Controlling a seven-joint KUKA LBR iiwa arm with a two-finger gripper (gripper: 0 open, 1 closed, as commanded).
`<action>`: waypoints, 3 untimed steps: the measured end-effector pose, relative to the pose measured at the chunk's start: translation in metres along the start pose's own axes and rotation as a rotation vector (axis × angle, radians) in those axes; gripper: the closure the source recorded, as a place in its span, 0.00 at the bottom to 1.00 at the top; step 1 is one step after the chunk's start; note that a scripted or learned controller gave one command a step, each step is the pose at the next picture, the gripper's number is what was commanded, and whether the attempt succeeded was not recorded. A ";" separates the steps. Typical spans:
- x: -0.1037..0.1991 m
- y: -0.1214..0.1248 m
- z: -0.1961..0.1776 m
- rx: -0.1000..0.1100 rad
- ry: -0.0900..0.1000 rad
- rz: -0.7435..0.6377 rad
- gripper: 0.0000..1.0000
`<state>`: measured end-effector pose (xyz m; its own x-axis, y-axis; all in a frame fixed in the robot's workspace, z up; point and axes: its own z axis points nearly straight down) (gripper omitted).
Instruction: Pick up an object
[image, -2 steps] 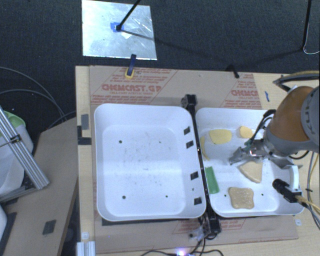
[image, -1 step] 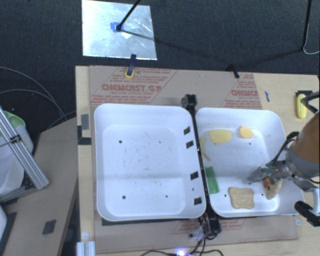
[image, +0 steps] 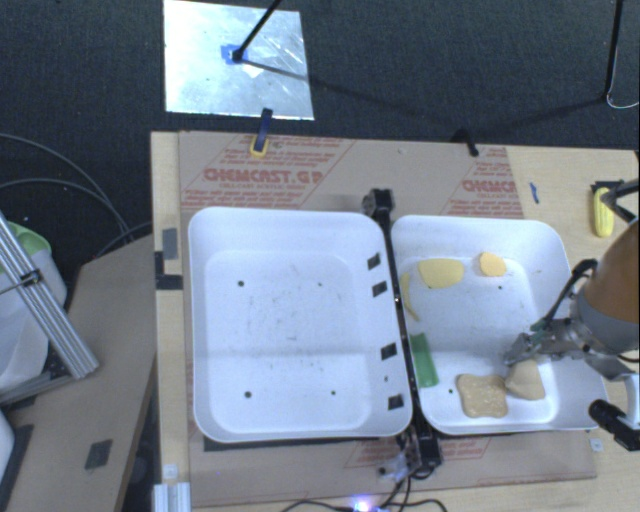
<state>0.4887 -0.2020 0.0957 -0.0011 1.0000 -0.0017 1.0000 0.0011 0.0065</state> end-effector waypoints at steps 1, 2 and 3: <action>0.056 0.057 0.012 0.001 0.003 -0.010 1.00; 0.114 0.096 -0.080 -0.007 0.003 -0.011 1.00; 0.168 0.084 -0.089 0.005 0.002 -0.008 1.00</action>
